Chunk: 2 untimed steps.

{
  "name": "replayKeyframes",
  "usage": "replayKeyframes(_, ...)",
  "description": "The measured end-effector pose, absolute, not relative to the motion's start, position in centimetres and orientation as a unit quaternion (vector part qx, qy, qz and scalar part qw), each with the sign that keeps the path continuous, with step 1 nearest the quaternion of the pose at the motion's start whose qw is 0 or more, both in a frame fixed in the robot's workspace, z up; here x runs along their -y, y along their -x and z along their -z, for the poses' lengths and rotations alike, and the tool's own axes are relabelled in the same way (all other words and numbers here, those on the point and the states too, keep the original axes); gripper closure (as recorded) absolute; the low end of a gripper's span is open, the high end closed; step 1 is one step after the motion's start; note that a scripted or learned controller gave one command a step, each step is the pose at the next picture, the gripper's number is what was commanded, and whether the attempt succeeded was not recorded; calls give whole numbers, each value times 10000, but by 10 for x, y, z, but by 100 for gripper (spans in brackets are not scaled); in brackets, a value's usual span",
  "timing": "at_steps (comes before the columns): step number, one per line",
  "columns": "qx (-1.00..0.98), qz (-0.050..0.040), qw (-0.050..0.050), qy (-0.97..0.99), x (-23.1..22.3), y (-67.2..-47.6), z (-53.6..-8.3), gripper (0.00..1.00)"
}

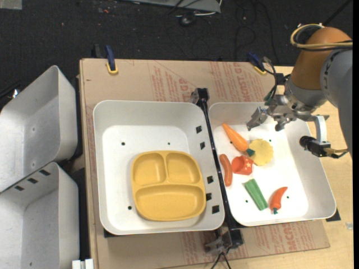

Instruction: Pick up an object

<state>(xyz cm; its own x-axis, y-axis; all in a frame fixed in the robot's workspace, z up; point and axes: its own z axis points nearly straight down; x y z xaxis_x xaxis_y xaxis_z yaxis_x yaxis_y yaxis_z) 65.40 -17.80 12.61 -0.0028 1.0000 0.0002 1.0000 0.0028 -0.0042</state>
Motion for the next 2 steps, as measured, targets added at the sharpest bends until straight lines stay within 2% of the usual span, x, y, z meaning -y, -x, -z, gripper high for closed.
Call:
replayKeyframes(1,7085,5,-18,7057,178,-656,-141,100)
replayKeyframes(2,7080,17,-29,7062,174,-650,-200,100)
